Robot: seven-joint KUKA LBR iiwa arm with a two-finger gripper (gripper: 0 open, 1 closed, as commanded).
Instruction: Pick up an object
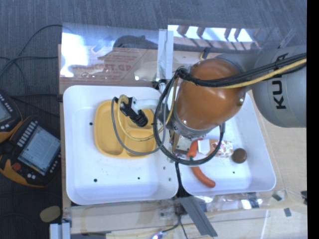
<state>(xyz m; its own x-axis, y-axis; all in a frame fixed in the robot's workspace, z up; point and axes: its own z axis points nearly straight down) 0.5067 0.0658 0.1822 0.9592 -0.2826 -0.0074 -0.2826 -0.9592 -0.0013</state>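
Note:
My arm's orange wrist band (pixel 209 96) looms over the divider between the two white bins. The gripper (pixel 183 144) hangs under it, at the left edge of the right bin (pixel 259 176), mostly hidden by the wrist. Just beside it lie a small white and orange packet (pixel 219 147) and an orange carrot-shaped piece (pixel 203 177). A brown round object (pixel 239 155) rests further right. In the left bin (pixel 82 183) a yellow dish (pixel 107 133) holds a black clip-like item (pixel 134 113).
Grey cables (pixel 160 128) loop from the wrist down across the yellow dish and the divider. A clear plastic sheet (pixel 114 56) lies behind the bins. A handheld controller (pixel 32 151) sits on the floor at left.

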